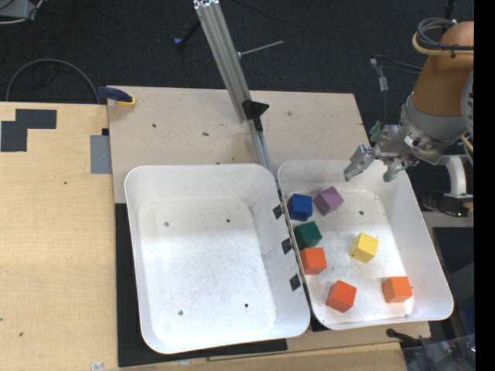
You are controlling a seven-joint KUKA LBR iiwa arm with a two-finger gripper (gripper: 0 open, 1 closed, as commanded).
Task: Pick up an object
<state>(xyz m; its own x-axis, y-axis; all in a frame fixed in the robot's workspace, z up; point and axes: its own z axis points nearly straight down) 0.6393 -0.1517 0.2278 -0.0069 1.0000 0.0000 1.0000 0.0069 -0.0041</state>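
Observation:
The right bin (418,222) holds several small cubes: a blue one (300,205), a purple one (329,199), a dark green one (308,233), a yellow one (364,246), and three orange ones (313,260) (341,295) (397,289). My gripper (375,165) hangs over the bin's far rim, up and to the right of the purple cube. Its two fingers (356,163) are spread apart with nothing between them. The arm's orange band (445,68) rises above it at the right.
The left bin (155,207) sits beside the right one, with black clips (287,245) along the shared edge. A slanted aluminium bar (228,60) stands behind the bins. A wooden bench top (54,230) extends to the left.

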